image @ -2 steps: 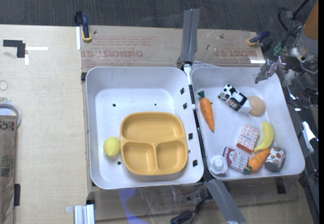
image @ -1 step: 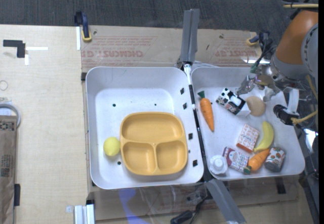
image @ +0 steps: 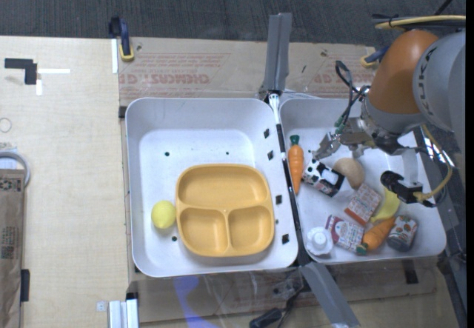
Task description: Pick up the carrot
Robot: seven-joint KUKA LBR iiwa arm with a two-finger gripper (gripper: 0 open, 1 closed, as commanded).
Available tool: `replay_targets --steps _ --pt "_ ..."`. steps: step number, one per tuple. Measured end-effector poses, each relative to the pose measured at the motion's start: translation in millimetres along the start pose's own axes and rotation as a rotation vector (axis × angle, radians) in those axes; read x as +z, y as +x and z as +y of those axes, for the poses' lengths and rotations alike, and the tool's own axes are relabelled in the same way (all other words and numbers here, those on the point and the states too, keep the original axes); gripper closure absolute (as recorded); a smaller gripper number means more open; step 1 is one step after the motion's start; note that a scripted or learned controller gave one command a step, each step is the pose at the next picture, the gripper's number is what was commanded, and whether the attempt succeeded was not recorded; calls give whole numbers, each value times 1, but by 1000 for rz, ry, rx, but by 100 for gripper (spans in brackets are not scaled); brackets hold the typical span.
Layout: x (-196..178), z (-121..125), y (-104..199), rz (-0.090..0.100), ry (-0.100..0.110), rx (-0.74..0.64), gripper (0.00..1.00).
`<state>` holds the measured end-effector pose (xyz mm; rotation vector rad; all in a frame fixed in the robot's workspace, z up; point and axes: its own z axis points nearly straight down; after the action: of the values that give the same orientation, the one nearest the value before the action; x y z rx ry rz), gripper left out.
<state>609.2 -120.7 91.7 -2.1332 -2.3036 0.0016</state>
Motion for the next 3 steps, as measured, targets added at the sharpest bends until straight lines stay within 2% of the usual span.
replay_targets --steps 1,2,3 --pt "1 -69 16 0 0 -90 0" --pt "0 -69 16 0 -1 -90 0" --pt "1 -96 16 0 0 264 0"
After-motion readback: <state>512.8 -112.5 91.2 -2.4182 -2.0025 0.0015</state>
